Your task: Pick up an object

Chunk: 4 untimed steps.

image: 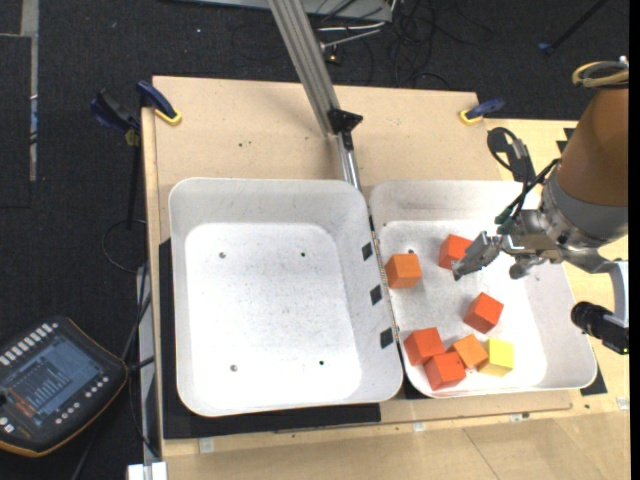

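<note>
Orange blocks (404,269) lie scattered in the right bin (560,368); they are cube-like, with no clear long axis. The gripper (470,259) hangs beside one block (455,250), its grip unclear.

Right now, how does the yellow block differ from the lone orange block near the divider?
The yellow block is yellow and sits packed against other blocks at the right bin's near edge. The orange block is orange, looks slightly larger and stands alone beside the divider. Both are cubes lying in the right bin.
</note>
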### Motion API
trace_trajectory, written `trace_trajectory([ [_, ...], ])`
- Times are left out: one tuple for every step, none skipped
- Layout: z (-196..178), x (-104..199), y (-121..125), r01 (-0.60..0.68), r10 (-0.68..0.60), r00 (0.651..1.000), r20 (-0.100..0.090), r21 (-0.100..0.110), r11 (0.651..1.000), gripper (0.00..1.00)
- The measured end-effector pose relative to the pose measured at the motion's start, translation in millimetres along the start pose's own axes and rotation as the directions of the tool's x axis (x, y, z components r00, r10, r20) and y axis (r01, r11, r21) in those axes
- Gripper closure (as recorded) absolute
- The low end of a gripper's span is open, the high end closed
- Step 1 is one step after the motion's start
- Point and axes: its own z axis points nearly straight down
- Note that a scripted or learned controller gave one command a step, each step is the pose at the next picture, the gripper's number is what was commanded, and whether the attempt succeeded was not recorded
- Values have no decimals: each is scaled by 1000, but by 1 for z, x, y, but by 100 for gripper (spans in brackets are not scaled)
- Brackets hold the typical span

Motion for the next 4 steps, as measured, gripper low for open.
trace_trajectory([
  [-2, 0, 1, -2, 2, 1000, 0, -4, 1000, 0],
  [51, -3, 10, -3, 3, 1000, 0, 2, 1000, 0],
  [113, -5, 3, -4, 4, 1000, -1, 4, 1000, 0],
  [143, -5, 8, -2, 2, 1000, 3, -19, 1000, 0],
])
